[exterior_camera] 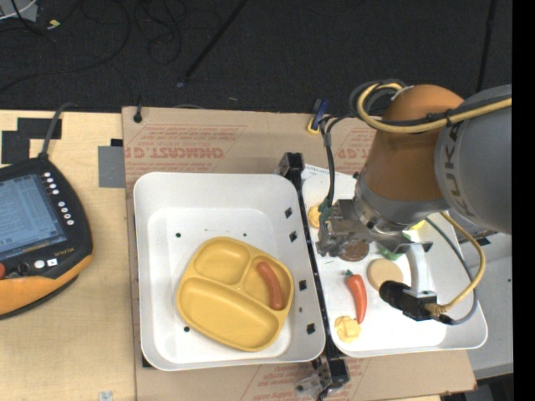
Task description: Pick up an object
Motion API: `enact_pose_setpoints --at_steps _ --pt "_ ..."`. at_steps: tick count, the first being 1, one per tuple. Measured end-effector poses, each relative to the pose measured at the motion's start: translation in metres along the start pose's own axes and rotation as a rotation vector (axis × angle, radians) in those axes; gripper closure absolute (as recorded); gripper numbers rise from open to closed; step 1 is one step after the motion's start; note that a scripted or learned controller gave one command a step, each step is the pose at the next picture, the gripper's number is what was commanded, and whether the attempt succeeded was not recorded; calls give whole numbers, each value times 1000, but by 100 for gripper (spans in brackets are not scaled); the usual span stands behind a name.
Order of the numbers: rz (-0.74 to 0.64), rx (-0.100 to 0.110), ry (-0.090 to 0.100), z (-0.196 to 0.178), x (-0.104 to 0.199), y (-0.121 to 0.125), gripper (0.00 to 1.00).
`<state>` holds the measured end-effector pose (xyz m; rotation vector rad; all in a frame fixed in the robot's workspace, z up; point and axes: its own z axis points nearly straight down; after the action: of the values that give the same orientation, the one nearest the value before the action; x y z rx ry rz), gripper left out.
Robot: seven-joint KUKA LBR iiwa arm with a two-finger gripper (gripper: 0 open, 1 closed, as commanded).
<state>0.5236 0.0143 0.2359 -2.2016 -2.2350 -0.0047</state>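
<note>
I have the hand (338, 239) low in the right bin (468, 334), beside a chili pepper (357, 296) and a tan disc (385, 271), its grip unreadable, so nothing looks picked up yet.

A yellow plastic divided plate (227, 302) carries a reddish-brown sausage (271, 284); a glossy red chilli pepper (358, 296) lies in the right-hand white bin (473, 324).

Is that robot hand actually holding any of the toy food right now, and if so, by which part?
It cannot be told. The gripper is low in the right bin, but nothing shows between its fingers. The red chili pepper lies apart from it.
</note>
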Motion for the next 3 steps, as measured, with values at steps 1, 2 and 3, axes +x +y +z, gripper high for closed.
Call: enact_pose_setpoints --at_steps 1,2,3 --pt "19 -15 -6 -149 -65 -49 100" --pt "18 12 -5 -22 -88 -38 100" --pt "12 -1 -4 -60 -59 -49 100"
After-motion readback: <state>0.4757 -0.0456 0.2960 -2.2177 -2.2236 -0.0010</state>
